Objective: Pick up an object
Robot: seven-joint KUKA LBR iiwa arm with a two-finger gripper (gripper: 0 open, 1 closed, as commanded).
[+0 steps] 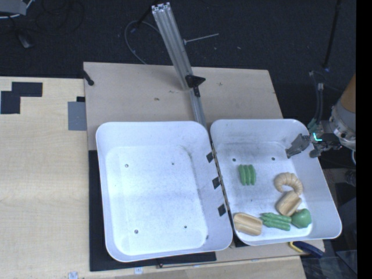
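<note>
Camera view: light wood worktop (40,173) on dark carpeted floor (261,28), aluminium rail (177,48) behind two white bins. Hand (307,144) seen spread at right bin (256,135) far rim, nothing pinched. Toy foods clustered in right bin near corner: green pod (247,175), croissant (288,182).

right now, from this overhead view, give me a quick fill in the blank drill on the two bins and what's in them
1. All the toy food items lie in the ____ bin as the camera sees it.
2. The ribbed green piece lying apart from the cluster is nearer the ____ between the bins than the croissant is.
3. The gripper sits over the right bin's ____ corner, away from the hot dog bun.
4. The arm enters from the view's ____.

Missing words: right; divider; far right; right
</note>
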